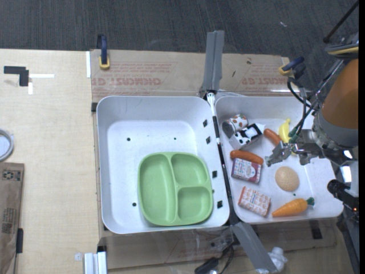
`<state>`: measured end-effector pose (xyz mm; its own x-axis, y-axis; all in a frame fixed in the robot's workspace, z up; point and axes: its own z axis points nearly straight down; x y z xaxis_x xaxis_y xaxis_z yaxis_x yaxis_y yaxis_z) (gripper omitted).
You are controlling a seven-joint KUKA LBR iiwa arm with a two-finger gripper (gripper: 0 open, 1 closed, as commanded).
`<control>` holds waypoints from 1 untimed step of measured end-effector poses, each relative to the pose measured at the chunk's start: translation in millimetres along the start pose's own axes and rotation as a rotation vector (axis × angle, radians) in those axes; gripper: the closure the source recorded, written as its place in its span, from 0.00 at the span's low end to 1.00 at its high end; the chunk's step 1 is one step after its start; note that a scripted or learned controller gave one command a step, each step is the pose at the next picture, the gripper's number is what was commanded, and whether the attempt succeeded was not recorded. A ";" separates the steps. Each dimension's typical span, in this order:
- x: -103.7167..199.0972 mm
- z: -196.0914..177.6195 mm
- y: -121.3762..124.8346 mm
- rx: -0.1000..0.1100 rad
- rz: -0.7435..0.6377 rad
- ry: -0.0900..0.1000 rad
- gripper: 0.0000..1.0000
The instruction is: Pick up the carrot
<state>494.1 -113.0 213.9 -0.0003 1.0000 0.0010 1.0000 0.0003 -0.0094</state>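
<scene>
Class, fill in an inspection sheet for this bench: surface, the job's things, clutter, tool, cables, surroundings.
Surface: two shallow white bins, left bin, right bin, on a wooden bench.
Job's things: orange carrot with green top lying at the right bin's near edge.
Clutter: green divided plastic plate in left bin; tan egg, red sausage, two small printed packets, yellow banana in right bin.
Tool: tool above the right bin, apart from the carrot.
Cables: black cables by the arm.
Surroundings: two clamps at the back.
</scene>
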 end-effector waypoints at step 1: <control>-52.2 88.2 -16.3 -0.002 -0.416 0.002 0.00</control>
<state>477.0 -165.1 125.7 -0.4045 0.9145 0.0058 0.9145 0.4045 -0.0058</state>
